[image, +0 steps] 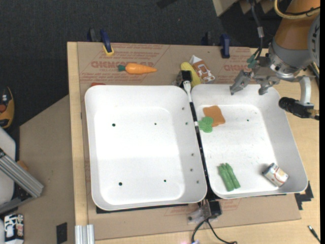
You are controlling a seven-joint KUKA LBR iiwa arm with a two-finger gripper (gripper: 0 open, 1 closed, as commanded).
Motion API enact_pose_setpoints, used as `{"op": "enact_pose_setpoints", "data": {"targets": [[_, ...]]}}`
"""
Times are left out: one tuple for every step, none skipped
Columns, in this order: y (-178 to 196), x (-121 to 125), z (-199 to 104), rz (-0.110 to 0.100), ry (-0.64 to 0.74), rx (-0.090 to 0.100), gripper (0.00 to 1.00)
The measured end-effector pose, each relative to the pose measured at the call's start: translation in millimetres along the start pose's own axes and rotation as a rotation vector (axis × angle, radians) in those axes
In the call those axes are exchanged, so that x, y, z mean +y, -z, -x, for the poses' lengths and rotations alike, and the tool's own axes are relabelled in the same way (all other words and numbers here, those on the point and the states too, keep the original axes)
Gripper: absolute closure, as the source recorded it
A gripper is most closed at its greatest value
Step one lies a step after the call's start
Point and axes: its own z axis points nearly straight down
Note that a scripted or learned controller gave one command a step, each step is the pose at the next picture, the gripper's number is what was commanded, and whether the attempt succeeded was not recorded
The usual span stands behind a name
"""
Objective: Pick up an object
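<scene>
Hovering open and empty over the far rim of the shallow white right bin (284,136), the two-finger end effector (250,87) risks clipping that rim on descent. The flat orange slab (215,114) and green leafy piece (205,124) touch near the bin's left wall, so a grasp could snag both.

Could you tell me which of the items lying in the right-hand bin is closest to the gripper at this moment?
The orange block, near the bin's top left beside the green round piece. The gripper hovers over the bin's top edge; the green bundle and small can lie at the far bottom.
</scene>
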Motion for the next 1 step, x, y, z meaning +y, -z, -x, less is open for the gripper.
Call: {"op": "enact_pose_setpoints", "data": {"targets": [[-128.0,10.7,-42.0,-0.007,0.004,0.003,0.0]]}}
